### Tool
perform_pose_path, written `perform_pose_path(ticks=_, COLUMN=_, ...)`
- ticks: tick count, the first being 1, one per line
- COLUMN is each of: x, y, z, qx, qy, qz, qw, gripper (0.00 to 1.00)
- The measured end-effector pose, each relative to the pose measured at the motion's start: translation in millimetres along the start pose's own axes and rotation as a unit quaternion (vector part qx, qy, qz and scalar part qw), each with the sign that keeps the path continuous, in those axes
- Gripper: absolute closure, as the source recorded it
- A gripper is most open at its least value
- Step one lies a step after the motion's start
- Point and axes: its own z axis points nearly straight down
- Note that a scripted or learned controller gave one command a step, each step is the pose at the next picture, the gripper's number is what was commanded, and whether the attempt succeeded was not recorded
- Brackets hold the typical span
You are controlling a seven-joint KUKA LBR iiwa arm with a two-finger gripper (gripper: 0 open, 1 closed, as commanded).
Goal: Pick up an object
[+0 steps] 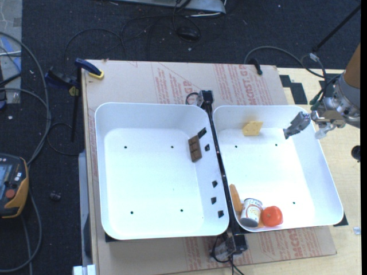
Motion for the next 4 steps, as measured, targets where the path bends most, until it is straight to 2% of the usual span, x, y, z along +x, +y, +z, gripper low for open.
perform_pose_path(ticks=1, x=0, y=1, z=-3, qx=-0.003, qy=-0.001, qz=-0.001, qw=1.0000, gripper=0.00)
perform_pose_path(ticks=2, x=-4, y=-4, z=41, qx=-0.001, qy=0.000, qz=0.000, qw=1.0000, gripper=0.00)
perform_pose_path(ticks=3, x=6, y=-5, z=92, qx=-0.001, qy=0.000, qz=-0.001, qw=1.0000, gripper=0.00)
perform_pose_path(ticks=4, x=6, y=4, z=144, qx=-0.001, qy=0.000, qz=-0.001, qw=1.0000, gripper=0.00)
